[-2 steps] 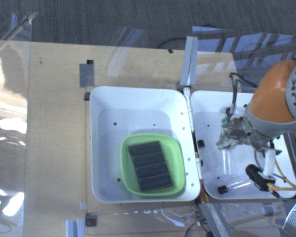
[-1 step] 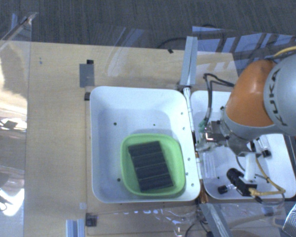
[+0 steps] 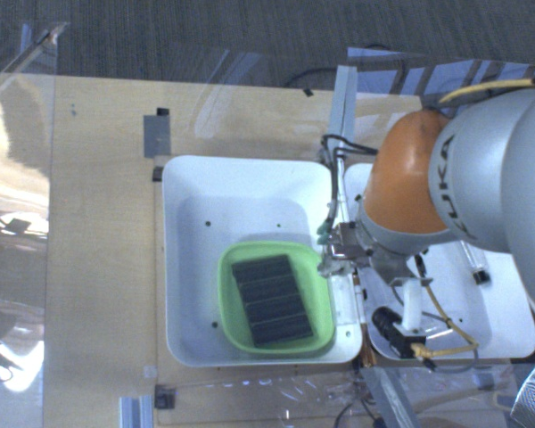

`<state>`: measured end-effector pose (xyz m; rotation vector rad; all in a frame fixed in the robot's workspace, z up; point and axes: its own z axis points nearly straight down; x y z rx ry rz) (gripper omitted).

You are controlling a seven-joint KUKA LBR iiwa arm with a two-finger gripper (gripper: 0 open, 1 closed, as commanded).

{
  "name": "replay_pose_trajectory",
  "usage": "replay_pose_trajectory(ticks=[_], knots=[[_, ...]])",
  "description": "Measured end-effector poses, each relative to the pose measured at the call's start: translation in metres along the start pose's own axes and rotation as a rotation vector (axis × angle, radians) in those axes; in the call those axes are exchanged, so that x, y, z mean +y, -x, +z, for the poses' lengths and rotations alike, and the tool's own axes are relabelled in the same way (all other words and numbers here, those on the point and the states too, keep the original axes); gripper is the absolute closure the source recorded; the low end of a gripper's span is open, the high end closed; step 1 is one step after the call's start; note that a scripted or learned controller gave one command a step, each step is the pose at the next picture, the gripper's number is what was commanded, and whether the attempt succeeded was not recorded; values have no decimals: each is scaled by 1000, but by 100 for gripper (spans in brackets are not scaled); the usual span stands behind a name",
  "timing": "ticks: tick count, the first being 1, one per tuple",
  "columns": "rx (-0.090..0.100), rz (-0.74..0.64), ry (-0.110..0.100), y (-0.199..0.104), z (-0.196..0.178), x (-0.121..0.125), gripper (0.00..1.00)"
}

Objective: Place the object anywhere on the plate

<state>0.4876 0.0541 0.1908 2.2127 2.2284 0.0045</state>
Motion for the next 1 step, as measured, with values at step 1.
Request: replay_pose_trajectory(ticks=[1], knots=[[0, 1, 0, 0, 0, 0, 0]])
